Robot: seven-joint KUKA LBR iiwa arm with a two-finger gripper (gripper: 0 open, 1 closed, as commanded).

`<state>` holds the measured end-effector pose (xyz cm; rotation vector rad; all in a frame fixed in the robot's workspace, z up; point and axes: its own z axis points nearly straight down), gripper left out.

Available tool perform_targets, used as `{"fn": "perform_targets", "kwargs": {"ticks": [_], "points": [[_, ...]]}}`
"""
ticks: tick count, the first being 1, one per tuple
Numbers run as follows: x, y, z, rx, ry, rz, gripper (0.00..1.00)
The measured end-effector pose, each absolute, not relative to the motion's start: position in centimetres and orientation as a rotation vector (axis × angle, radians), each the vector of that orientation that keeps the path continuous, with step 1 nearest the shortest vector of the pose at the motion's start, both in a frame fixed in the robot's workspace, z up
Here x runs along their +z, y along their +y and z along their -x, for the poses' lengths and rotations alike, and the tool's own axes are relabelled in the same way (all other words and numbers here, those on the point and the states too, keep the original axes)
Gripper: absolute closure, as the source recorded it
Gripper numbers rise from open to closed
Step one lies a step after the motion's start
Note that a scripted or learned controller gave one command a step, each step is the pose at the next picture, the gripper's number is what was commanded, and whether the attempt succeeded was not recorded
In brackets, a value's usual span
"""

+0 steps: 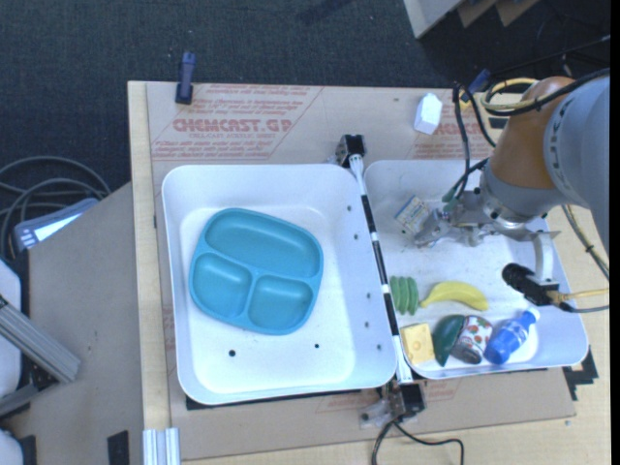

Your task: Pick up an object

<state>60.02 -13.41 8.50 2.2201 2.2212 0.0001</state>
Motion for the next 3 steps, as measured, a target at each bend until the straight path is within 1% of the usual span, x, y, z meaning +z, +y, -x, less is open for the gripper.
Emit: {"fn": "perform_targets", "kwargs": {"ticks": [1,2,3], "points": [[8.5,-9.3,-66.7,0.002,2.223,-2.218,0.00],[9.6,-9.3,-66.7,0.001,2.221,-2.217,1.00],[18.6,-4.3,-61.3,0.001,2.224,-2.220,1.00]]}}
